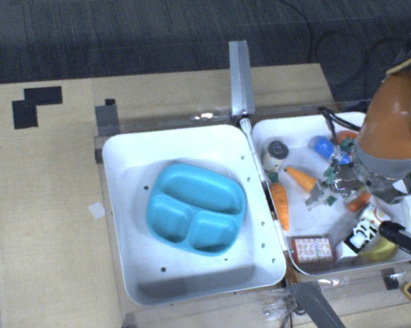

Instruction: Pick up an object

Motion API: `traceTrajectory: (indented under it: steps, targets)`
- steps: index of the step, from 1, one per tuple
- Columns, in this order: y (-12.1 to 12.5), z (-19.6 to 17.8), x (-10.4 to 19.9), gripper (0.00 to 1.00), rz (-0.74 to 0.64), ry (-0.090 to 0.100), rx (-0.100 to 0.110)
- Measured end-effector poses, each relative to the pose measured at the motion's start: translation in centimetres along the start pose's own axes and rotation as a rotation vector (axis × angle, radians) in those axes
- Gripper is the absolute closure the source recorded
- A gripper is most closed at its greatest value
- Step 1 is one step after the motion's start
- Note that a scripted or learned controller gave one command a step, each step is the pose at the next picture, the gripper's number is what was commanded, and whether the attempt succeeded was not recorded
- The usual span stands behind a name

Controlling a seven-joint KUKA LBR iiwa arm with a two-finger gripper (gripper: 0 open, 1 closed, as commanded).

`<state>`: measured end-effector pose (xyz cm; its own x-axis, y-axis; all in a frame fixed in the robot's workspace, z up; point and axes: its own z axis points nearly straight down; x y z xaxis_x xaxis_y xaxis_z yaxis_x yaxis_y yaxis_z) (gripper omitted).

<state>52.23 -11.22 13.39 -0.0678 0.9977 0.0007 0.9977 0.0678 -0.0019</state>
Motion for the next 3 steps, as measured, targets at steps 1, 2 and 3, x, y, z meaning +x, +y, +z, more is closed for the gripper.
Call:
traceTrajectory:
  steps: [1,2,3]
  targets:
    - [4.7,4.5,-2.2,0.0,-0.144,-0.001,-0.009]
    - [4.9,3.5,-2.0,1.0,-0.146,-0.001,-0.015]
    - [3.7,-9.3,2.0,1.0,-0.158,-0.002,-0.005]
